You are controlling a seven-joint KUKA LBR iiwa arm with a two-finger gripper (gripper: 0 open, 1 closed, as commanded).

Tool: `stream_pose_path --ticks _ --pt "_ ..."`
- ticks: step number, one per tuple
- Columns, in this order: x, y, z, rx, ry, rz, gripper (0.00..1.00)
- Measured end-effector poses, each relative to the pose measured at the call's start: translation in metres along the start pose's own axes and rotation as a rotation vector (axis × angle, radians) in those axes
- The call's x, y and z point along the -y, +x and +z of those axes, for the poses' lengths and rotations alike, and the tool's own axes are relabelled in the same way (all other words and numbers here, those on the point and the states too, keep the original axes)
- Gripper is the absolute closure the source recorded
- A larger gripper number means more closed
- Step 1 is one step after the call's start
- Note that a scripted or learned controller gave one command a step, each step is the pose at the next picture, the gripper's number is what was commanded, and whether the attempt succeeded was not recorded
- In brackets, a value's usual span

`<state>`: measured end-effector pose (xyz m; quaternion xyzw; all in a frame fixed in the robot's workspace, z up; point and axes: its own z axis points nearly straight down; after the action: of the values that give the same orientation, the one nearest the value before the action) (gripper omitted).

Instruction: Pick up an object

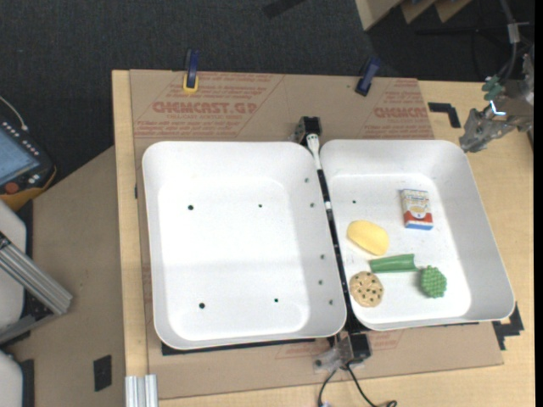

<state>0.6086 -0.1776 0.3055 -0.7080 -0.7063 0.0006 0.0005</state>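
Starting at the near edge of the right-hand shallow white plastic bin (484,227), a round brown speckled cookie (366,288) lies just beside a knobbly green broccoli-like toy (433,281) and a long green bean-shaped piece (391,264) whose long axis runs almost left to right across the bin. Touching or nearly touching that piece from behind is a smooth yellow oval lump (368,236), and farther back, a little apart, a small white carton with red and blue print (416,209) lies flat, its long axis running near to far.

All five candidates sit low and to the left of the grey two-finger claw (480,129), which hangs past the bin's far right corner, above the brown cardboard sheet (254,100). Whether the claw is spread or closed I cannot tell; it is small and blurred. The carton is the nearest to it, so a reach would likely travel leftward and toward the camera.

The left-hand white bin (170,253) adjoins it, and dark carpet (127,15) lies beyond the bench.
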Motion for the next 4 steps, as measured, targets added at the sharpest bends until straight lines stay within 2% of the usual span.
stream_pose_path --ticks 1,2,3,4 --pt "0.006 0.036 0.053 -0.001 0.002 -0.004 1.00" --pt "0.083 0.036 0.020 -0.002 0.003 0.000 1.00" --pt "0.116 -0.005 0.007 0.000 0.000 0.001 1.00" --pt "0.130 -0.049 -0.003 0.004 -0.005 0.001 1.00"
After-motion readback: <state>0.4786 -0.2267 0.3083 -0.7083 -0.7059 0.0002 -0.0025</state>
